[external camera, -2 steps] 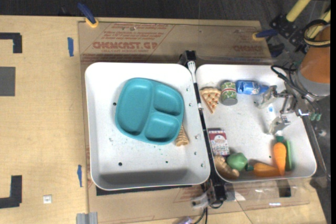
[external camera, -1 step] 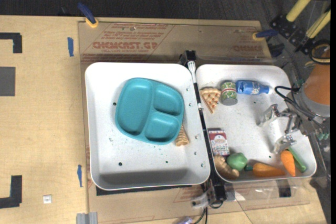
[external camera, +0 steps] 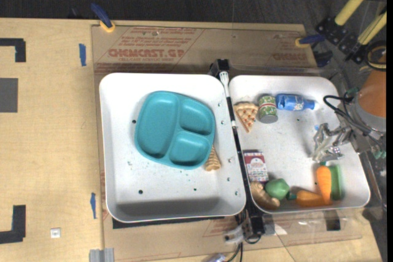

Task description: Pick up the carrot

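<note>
Left bin: teal divided plate, waffle cone piece tucked at its lower right edge. Not relevant to the pick.

Right bin, L to R: pizza slice, small green can, blue bottle along the top; red-white box and green pepper lower down.

Carrot sits upright-ish near the bin's right wall, lower right corner, w/ a green veg touching its right side and another orange piece just below-left.

Gripper hangs just above the carrot's top end, apart from it, nothing between the fingers; they look spread, i.e. released.

To do it well, imo: come straight down, close across the carrot's narrow width, keep clear of the green neighbour and the wall.
</note>
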Motion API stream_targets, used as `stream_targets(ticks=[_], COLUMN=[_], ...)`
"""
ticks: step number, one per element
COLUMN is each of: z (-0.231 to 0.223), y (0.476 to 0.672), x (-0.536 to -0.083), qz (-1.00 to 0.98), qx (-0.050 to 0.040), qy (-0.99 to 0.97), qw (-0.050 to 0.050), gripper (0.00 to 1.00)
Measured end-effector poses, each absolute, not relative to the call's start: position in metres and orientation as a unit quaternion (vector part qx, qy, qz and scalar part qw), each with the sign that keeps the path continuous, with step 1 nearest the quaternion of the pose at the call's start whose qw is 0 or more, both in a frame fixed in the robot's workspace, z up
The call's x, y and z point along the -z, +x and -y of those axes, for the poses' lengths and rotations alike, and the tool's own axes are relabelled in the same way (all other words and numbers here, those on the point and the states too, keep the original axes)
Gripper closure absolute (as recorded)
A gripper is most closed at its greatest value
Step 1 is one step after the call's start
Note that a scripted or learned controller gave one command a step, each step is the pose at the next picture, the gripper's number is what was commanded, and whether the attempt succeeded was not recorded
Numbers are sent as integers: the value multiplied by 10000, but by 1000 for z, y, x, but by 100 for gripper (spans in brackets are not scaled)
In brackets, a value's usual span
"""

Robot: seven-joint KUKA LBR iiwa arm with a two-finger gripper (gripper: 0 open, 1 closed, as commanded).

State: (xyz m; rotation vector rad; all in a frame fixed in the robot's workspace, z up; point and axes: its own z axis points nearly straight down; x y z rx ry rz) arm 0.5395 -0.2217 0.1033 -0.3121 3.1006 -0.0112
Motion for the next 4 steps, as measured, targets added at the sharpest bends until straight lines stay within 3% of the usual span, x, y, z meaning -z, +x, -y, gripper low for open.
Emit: stream_targets(ticks=[1, 2, 3, 4], z=[221, 222, 213, 219], y=[539, 496, 492, 486], x=[-102, -91, -126, -92], qz=[-9949, -9984, -9953, -9988], qx=[32, 24, 8, -21], qy=[-1002, -557, 971, 492], qw=[119, 122, 49, 73], gripper=[0, 0, 0, 0])
